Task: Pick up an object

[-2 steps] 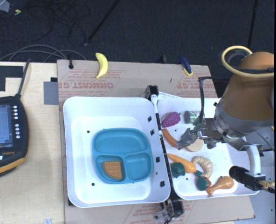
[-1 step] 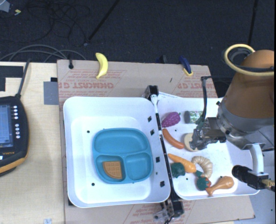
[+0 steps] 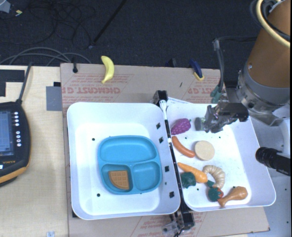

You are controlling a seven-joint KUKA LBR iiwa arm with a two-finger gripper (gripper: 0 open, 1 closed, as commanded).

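My gripper hangs over the back of the right bin, just right of a purple bunch of grapes and above a round tan biscuit. Further forward in that bin lie an orange sausage, a carrot, a curled shrimp, two green pieces and a brown drumstick. I see nothing lifted off the bin floor.
The left bin holds a blue divided plate with a brown waffle in its front-left section. A yellow banana and a blue-and-yellow clip lie on the board behind the bins. A teach pendant sits at far left.
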